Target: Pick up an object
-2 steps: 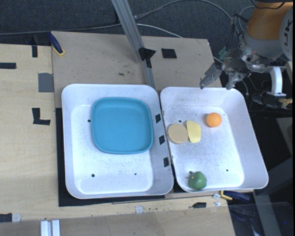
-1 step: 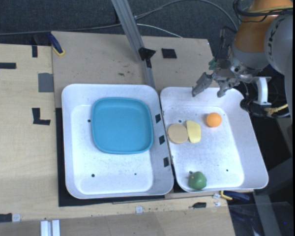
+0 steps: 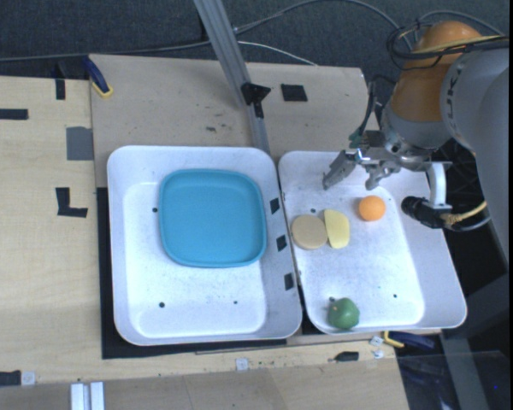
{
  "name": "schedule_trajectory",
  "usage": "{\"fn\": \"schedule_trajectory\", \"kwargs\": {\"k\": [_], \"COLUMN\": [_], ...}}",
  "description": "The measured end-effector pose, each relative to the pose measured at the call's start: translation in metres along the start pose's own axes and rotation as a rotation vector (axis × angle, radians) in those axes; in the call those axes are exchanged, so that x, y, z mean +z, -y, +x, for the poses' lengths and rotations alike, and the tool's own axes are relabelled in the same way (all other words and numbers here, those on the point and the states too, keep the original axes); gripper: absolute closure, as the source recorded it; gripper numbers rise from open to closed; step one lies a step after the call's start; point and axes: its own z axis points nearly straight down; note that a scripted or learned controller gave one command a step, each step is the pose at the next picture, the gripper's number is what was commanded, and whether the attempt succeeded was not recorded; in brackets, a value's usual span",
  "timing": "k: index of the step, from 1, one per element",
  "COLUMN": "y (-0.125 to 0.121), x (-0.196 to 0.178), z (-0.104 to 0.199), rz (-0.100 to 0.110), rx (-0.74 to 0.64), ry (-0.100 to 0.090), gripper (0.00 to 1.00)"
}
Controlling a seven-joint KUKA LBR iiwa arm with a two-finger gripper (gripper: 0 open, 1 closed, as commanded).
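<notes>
Nearest us in the right bin [image 3: 427,289], a green fruit [image 3: 343,313] sits alone by the front wall. Farther in, we see a tan disc [image 3: 309,231] touching a yellow piece [image 3: 337,228], with an orange ball [image 3: 371,208] just beside them. Beyond these the jaws [image 3: 352,175] hang wide open over the bin's far end, holding nothing, near the ball yet apart from it; we judge the arm poised there to choose a target. Across in the left bin [image 3: 132,229] lies a blue plate [image 3: 212,217], flat and central. Both bins rest side by side on the table [image 3: 34,229].
</notes>
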Motion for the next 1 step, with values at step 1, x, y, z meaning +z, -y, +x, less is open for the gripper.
{"fn": "schedule_trajectory", "kwargs": {"k": [1], "y": [-0.0020], "x": [0.0454], "z": [0.0065], "rz": [-0.001], "rx": [0.000], "ry": [0.000], "gripper": [0.00]}}
